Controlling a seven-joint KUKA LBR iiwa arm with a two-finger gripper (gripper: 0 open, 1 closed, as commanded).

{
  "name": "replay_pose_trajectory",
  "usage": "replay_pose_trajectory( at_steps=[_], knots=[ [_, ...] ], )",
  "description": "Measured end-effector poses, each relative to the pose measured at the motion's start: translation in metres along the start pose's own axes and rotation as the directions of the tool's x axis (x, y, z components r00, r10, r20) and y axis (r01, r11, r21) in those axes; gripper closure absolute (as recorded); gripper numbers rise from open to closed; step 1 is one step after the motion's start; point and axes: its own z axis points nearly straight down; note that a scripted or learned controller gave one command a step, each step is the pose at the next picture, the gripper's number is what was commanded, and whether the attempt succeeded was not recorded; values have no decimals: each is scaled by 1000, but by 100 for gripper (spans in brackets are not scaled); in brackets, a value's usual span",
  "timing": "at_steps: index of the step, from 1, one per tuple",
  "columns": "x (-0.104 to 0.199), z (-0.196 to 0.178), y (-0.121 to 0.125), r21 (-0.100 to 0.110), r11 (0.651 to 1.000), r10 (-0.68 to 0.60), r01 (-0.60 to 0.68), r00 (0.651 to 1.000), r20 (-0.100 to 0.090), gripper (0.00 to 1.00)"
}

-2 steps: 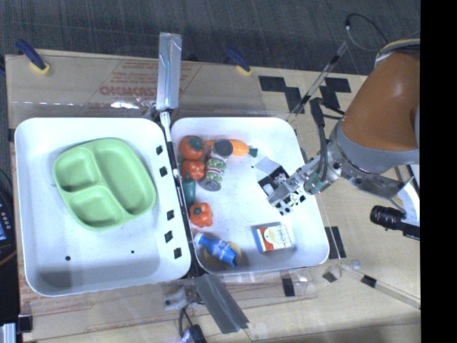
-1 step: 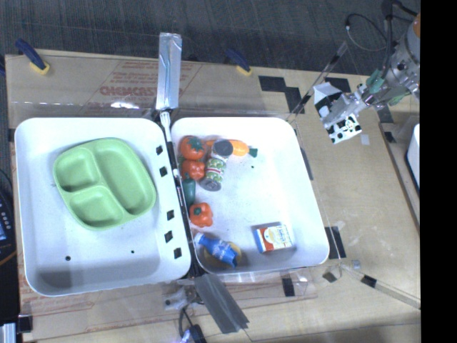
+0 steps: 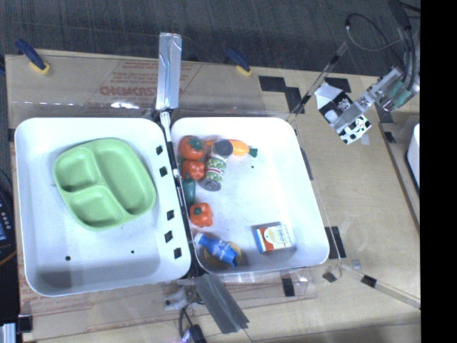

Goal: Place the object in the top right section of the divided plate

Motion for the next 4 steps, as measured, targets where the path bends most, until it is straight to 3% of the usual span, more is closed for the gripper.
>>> replay_pose_trajectory(
  at_steps=[1,2,3,4],
  knots=[
    [38,-1,-59,0,993,-114,114,993,-1,100],
    [90,111,-26,3,997,-80,80,997,-5,100],
    [89,284,65,6,995,-95,95,995,-8,100],
    [42,97,59,-1,983,-183,183,983,2,100]
  ],
)
